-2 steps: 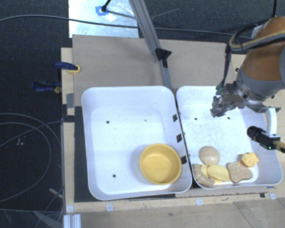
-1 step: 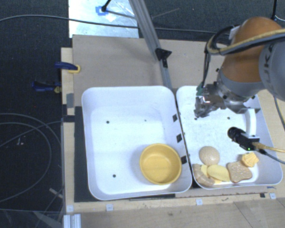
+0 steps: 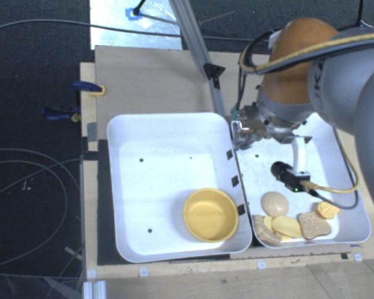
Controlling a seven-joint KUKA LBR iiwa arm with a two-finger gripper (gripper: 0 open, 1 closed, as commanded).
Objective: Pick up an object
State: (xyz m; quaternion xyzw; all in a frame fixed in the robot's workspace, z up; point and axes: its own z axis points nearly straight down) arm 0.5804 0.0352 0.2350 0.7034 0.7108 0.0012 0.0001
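Observation:
My gripper (image 3: 242, 133) hangs over the upper left corner of the right bin (image 3: 355, 229), close to the divider between the two bins and under the grey and orange wrist. Nothing shows in it. Small toy foods crowd the right bin's near edge: a beige egg (image 3: 274, 202), a pale yellow piece (image 3: 287, 226), a toast slice (image 3: 313, 225), a small orange-yellow piece (image 3: 327, 210) and a tan cookie (image 3: 264, 230). All of these lie well below the gripper. A yellow bowl (image 3: 210, 214) stands upright in the left bin (image 3: 149, 154), at its near right corner.
A black connector with a yellow cable (image 3: 288, 176) hangs off the wrist above the food items. A grey pole (image 3: 196, 42) slants across the bench behind the bins. Blue and yellow clamps (image 3: 81, 98) sit at the bench's left edge.

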